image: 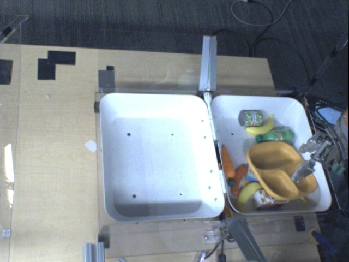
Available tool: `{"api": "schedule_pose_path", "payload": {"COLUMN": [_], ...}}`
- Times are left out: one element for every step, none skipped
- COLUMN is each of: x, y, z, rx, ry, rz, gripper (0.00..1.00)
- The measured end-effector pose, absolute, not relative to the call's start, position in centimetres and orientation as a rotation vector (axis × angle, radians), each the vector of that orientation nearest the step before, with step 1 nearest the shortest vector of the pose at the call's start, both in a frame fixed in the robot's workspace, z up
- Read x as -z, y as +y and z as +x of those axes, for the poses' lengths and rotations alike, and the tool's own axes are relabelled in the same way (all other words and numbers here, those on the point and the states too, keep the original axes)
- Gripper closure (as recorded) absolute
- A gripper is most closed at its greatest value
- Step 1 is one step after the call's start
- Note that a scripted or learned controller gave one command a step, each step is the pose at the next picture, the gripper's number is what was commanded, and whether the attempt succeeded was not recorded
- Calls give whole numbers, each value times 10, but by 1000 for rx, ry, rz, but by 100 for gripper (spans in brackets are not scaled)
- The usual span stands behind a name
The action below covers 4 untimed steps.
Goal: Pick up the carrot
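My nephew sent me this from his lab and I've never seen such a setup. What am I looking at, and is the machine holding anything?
This is one camera fixed above a wooden bench, looking down at a slant. Two shallow white bins sit side by side: the left bin and the right bin. The right bin holds a carrot along its left wall, a yellow bowl, a banana and a small can. The metal piece at the right edge is the robot arm's gripper, reaching in over the bowl. I cannot tell whether its jaws are open, and I see nothing held. The carrot lies well apart from it.
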<state>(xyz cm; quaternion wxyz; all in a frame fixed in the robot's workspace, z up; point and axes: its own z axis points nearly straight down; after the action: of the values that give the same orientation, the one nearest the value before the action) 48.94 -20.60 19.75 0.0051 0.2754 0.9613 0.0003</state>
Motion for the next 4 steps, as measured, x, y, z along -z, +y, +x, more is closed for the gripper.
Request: {"api": "schedule_pose_path", "payload": {"x": [-120, -102, -106, -97], "y": [-149, -109, -102, -94], "z": [499, 525, 506, 584], "rx": [-3, -2, 8, 9], "ry": [2987, 2987, 2915, 2970], "rz": [825, 791, 929, 927], "gripper": [0, 0, 0, 0]}}
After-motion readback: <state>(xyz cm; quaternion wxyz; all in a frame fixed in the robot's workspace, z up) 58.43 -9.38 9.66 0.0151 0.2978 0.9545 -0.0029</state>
